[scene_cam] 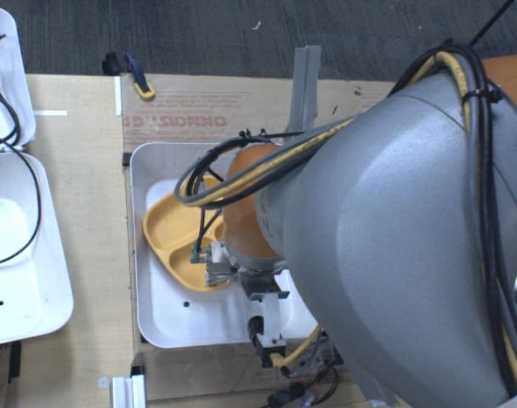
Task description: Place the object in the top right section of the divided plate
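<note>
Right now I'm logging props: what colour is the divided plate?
Yellow; the divided plate shows in the camera view, lying in the white bin.

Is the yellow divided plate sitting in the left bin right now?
No, the yellow divided plate lies in the right bin, partly covered by the arm, while the left bin holds a black cable.

A shallow white bin point(161, 313) is seen on the bench, with a yellow divided plate point(169, 232) lying inside it towards its left wall. Much of the plate is covered by the grey arm point(394, 228), whose orange band point(246, 215) hangs over the plate's right part. A second white bin point(20, 262) is seen at the left, crossed by a black cable point(16, 126).
</note>
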`<state>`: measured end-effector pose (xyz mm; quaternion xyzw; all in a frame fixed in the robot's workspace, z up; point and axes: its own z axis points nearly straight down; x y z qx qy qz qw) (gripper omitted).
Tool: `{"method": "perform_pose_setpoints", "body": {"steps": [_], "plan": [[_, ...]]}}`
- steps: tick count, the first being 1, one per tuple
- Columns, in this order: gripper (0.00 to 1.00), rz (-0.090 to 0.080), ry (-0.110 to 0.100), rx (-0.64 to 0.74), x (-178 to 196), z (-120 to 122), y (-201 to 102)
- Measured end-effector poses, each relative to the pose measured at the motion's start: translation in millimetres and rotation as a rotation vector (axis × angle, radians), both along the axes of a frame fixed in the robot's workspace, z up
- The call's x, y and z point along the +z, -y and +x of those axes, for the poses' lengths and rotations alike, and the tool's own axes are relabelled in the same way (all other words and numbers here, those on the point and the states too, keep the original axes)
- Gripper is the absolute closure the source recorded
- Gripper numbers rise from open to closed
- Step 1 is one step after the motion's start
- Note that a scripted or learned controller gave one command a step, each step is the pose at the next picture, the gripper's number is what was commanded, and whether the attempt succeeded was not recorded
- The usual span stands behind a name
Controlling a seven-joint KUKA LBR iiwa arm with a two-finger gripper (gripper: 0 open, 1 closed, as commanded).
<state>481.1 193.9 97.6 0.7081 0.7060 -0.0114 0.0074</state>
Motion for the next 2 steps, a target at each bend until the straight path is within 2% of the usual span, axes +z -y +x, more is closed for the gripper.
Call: {"method": "perform_pose_setpoints", "body": {"steps": [1,2], "plan": [[1.0,0.03,0.017,-0.07,-1,0,23],[1.0,0.03,0.016,-0.194,4,-1,80]]}}
